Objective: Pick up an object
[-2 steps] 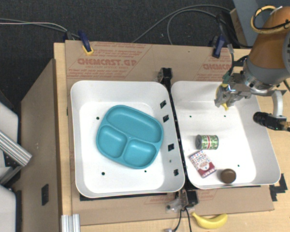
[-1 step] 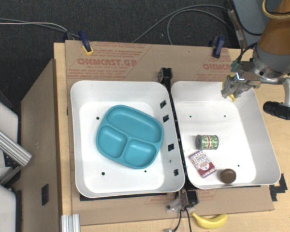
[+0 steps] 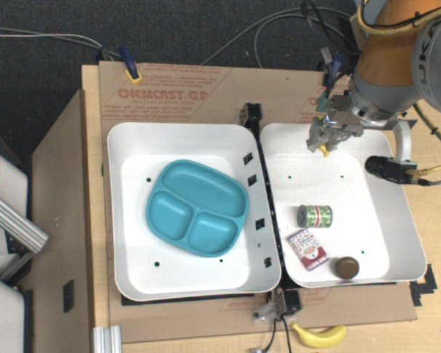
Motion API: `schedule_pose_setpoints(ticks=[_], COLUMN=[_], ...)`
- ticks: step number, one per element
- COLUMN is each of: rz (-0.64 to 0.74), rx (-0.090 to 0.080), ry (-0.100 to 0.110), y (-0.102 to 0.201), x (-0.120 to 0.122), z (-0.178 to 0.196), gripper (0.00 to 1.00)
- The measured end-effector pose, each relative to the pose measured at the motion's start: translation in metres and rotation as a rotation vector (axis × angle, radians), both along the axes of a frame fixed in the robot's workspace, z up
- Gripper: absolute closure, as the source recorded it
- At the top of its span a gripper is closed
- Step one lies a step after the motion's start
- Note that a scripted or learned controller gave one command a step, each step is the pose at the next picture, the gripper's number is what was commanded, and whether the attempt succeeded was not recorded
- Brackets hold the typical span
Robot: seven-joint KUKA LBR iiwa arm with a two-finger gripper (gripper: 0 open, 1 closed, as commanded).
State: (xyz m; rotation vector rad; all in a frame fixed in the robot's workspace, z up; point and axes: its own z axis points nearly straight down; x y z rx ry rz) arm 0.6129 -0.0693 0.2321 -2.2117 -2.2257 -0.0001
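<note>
In the right bin (image 3: 382, 190) lie a small green-labelled can (image 3: 314, 216) on its side, a red and white packet (image 3: 307, 247) and a brown round object (image 3: 346, 268) near the front rim. My gripper (image 3: 325, 140) hangs over the bin's far edge, well behind the can. Something small and yellow shows at its tips, but what it is I cannot make out. The grey arm with its orange band (image 3: 397, 20) rises to the upper right.
The left bin (image 3: 132, 197) holds a teal divided plate (image 3: 197, 207). A black divider with clips (image 3: 259, 190) runs between the bins. Cardboard lies beneath them, cables run behind, and a banana (image 3: 323, 335) lies by the front edge.
</note>
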Motion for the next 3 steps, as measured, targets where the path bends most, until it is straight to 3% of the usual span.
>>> schedule_pose_setpoints(ticks=[2,3], rz=[0.000,0.000], rx=[0.000,-0.001], ry=[0.001,-0.004], y=[0.106,0.156], x=[-0.002,0.012], z=[-0.001,-0.005], gripper=[1.00,1.00])
